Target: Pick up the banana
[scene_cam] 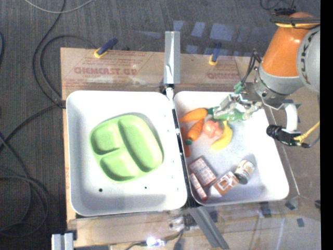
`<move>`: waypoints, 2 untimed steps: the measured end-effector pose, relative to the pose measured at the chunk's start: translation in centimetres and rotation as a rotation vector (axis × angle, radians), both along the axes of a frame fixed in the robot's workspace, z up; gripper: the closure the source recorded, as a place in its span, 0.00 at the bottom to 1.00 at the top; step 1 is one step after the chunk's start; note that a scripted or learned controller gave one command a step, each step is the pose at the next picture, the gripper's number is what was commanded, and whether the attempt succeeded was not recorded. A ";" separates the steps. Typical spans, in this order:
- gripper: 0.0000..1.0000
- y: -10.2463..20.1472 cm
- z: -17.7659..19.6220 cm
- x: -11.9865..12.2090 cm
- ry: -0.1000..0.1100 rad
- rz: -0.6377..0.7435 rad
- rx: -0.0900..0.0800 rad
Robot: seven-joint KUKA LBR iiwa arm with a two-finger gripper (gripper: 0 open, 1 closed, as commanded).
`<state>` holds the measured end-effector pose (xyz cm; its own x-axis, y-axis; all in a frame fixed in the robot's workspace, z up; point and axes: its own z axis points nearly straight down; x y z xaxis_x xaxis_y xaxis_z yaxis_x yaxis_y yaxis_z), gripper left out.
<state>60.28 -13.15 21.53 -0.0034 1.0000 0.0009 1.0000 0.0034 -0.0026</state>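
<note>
- The banana lies in the right bin, touching a pink item beside the carrots.
- The gripper hovers just above-right; whether its fingers are open or closed I cannot tell.
- Descend from the banana's bare lower-right side, probably safest; open floor there.

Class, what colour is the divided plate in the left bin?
Light green plate, clear in the camera view.

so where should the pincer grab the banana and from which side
Probably its lower, free end. The banana lies flat in the right bin, curving down-left, and its upper end is crowded by the pink piece and the pincer. Come from above, closing across its narrow width.
</note>
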 end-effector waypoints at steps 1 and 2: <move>0.00 -2.9 -11.2 -1.2 0.001 -0.084 -0.002; 1.00 -2.7 -10.4 -1.2 0.004 -0.082 0.000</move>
<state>59.07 -15.85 11.13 0.0784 0.9969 0.0009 0.9969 -0.0784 -0.0066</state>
